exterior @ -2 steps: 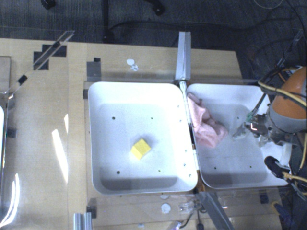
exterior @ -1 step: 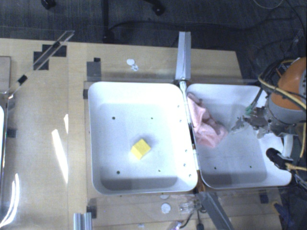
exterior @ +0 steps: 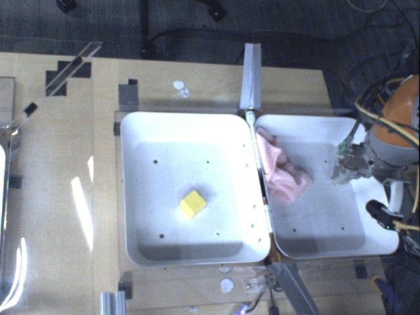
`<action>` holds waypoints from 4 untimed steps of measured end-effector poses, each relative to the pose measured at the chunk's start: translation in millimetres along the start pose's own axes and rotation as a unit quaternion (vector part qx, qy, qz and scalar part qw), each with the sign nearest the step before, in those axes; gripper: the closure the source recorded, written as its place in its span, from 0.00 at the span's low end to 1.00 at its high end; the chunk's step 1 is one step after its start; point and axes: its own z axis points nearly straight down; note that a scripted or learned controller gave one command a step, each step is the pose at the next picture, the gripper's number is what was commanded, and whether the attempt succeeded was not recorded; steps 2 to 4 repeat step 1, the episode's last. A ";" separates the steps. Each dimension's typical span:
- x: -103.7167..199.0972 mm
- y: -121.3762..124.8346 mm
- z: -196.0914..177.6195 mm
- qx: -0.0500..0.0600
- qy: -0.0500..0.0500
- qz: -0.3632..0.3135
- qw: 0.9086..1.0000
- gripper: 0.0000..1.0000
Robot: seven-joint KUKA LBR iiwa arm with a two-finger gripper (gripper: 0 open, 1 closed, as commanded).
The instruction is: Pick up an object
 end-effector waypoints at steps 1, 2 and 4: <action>15.6 -20.9 -94.0 0.002 -0.001 0.022 1.000 1.00; 15.6 -20.9 -94.0 0.002 -0.001 0.022 1.000 1.00; 15.6 -20.9 -94.0 0.002 -0.001 0.022 1.000 1.00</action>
